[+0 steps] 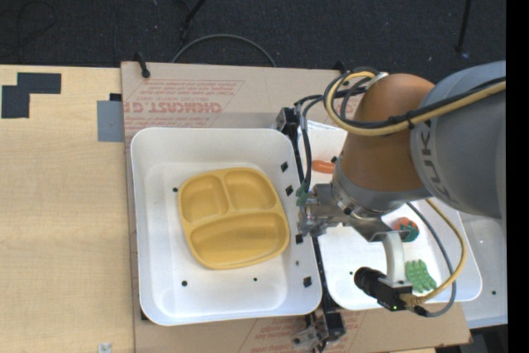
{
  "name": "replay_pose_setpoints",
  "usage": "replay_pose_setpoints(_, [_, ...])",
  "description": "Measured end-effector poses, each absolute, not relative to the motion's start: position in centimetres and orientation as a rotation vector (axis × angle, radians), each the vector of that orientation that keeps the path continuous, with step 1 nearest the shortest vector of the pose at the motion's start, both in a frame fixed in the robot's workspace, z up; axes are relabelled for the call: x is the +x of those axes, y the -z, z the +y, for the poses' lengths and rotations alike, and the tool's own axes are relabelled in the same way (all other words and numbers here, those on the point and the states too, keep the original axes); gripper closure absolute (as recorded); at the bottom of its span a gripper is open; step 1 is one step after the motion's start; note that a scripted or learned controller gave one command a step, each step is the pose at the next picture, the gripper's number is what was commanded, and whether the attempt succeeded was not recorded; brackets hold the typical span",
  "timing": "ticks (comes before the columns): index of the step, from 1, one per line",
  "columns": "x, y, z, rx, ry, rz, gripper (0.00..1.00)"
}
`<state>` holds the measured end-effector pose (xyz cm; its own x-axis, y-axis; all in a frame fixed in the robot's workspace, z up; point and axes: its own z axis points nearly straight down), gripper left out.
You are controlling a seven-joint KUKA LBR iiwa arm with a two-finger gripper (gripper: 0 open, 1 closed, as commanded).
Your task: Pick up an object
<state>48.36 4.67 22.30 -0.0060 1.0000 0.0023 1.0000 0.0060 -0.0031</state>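
Gripper (pixel 312 219) sits low at the left edge of the right bin (pixel 473 281), right up against the wall shared with the left bin (pixel 136 219). You're looking at it from above, under the orange-banded arm (pixel 388 149), so the wrist covers its working end: wide or narrow, you cannot tell, and nothing shows in its grasp.

Your candidates are split. The yellow divided plate (pixel 234 217) lies flat in the middle of the left bin, well apart from the walls, but broad and shallow, likely awkward to pinch. In the right bin, a small green piece (pixel 420 275) lies near the front, a red-and-teal piece (pixel 405 227) just behind it, and an orange piece (pixel 324 167) peeks out at the back. By my read, you're going for something small along that wall, hidden beneath the wrist; the pick is not yet confirmed.
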Motion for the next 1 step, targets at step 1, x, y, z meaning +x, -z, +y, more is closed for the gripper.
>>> replay_pose_setpoints(1, [49.1, -21.57, 10.34, -2.212, -0.004, -2.225, 1.0])
